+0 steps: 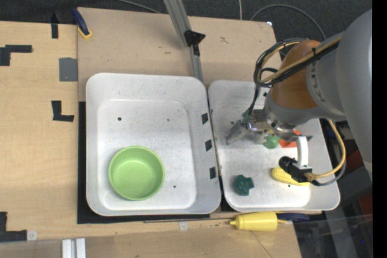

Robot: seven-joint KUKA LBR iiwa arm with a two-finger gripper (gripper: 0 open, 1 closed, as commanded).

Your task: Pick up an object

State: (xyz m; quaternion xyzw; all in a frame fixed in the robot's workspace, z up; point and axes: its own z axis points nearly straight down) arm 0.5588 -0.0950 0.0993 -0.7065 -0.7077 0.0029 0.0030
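Note:
My gripper (237, 131) hangs low over the upper left part of the right bin (233, 96), below the grey arm with its orange band. A small light green piece (270, 142) and an orange-red piece (290, 142) lie just to its right, partly under the wrist. A dark green lump (243, 184) sits near the bin's front, below the gripper and apart from it. A yellow object (280, 175) with a black part lies at the front right. I see nothing held in the gripper.
The left bin (145, 90) holds a light green bowl (136, 173) in its front left corner. A yellow bottle-like object (256, 222) lies on the bench in front of the right bin. A slanted metal pole (174, 0) crosses above the bins' shared wall.

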